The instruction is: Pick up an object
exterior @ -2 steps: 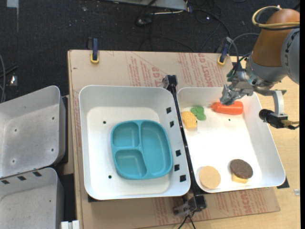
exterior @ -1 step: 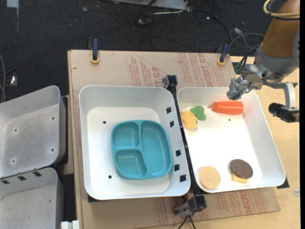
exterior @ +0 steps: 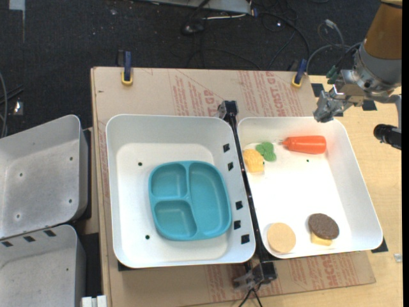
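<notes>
1. Wooden bench board (exterior: 172, 91), pale brown with red printed lettering, held at its far edge by two yellow clamps (exterior: 127, 75); presumably these keep the work surface from shifting.

2. Left shallow white plastic bin (exterior: 121, 139), butted against its twin along a dark clipped seam so the two stay side by side.

3. Right shallow white plastic bin (exterior: 358, 190), holding all the loose items.

4. Grey arm with orange band (exterior: 386, 24), entering from the right. Its two-finger gripper (exterior: 326, 110) hovers above the far right corner of the right bin, just beyond the rim, carrying nothing. The fingers are too small and dark to tell whether they are apart or together.

5. Teal three-compartment plastic plate (exterior: 190, 200), lying flat in the middle of the left bin.

6. Orange toy carrot (exterior: 305, 144), the likeliest pick, being nearest the gripper. It lies flat near the far wall of the right bin, long axis roughly left to right, narrow tip pointing left towards the bin seam.

7. Round tan cookie-like disc (exterior: 281, 237), flat at the near edge.

8. Dark brown round disc on a yellow base (exterior: 323, 227), just beside the tan one.

9. Yellow knobbly toy (exterior: 254, 160), against the left wall.

10. Small green leafy piece (exterior: 265, 151), touching the yellow toy.
</notes>
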### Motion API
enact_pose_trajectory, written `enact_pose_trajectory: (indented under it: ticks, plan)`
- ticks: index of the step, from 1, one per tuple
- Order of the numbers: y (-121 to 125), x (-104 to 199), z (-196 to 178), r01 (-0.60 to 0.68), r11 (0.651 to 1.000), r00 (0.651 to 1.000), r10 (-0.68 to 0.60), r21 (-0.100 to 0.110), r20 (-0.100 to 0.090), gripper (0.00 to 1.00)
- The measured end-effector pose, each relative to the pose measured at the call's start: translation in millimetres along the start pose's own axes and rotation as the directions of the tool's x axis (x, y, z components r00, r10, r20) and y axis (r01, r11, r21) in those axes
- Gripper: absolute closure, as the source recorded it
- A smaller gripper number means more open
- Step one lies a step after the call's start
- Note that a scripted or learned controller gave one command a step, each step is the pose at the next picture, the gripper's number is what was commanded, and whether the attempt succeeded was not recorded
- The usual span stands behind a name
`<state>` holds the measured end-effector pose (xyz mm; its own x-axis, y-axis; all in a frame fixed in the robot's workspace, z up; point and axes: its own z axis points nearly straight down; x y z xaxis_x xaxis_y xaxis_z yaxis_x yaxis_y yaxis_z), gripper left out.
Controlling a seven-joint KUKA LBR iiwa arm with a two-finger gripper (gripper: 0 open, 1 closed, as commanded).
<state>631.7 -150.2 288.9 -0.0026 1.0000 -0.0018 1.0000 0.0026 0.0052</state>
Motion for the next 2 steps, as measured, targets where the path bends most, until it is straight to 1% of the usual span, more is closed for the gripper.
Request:
enact_pose_trajectory:
  ticks: [1,2]
  plan:
    - [-16,52,0,0.004,1.0,1.0,-0.004,0.006,-0.002,1.0]
    - [-31,101,2,0.003,1.0,1.0,-0.003,0.007,-0.002,1.0]
